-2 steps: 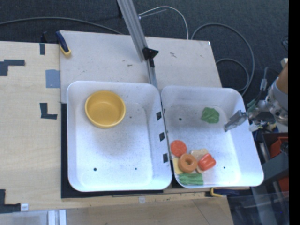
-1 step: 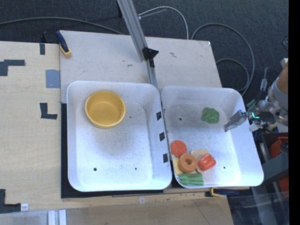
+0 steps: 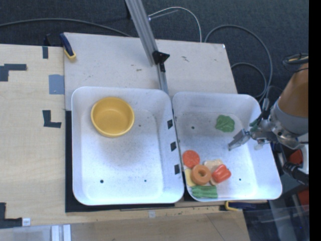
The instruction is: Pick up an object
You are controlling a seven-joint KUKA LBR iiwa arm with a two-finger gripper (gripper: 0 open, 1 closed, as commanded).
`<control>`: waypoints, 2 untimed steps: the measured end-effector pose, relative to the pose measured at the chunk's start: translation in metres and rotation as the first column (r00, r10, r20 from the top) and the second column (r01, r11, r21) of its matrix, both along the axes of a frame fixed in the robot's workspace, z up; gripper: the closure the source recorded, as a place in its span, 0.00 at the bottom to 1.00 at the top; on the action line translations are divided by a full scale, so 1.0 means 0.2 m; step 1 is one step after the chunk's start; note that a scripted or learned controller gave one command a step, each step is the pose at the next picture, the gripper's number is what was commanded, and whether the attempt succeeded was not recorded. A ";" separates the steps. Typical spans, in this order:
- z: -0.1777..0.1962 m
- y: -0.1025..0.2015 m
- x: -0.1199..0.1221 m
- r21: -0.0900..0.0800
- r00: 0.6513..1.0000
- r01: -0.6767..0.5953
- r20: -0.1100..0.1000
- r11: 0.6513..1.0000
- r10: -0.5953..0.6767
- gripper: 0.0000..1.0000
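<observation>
The left bin [image 3: 80, 149] holds just a yellow bowl [image 3: 112, 116] at its far left. In the right bin [image 3: 261, 182], food toys cluster at the near edge around an orange ring [image 3: 201, 174], with a green piece [image 3: 224, 123] farther back. The pincer [image 3: 239, 141] hovers right of them, seemingly approaching; whether it is spread I cannot tell. Next it must descend onto one toy.

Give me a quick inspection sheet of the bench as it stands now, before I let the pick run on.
Surface: two white bins side by side, left bin, right bin.
Job's things: in right bin, green piece apart; red slice, ring, red pepper, green strip clustered at near-left corner.
Clutter: yellow bowl in left bin.
Grippers: gripper over right bin's right side, nothing seen between the fingers.
Cables: black cables behind bins.
Surroundings: metal pole, tape marks on wood.
</observation>
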State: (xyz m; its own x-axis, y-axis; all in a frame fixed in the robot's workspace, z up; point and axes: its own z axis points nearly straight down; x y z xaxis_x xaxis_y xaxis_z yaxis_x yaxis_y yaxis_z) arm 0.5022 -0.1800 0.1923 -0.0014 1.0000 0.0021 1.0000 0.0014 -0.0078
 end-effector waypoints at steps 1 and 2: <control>-0.26 0.02 -0.06 0.000 1.000 0.001 0.000 1.000 -0.001 0.00; -0.49 0.02 -0.05 -0.001 1.000 0.002 0.009 1.000 -0.002 0.00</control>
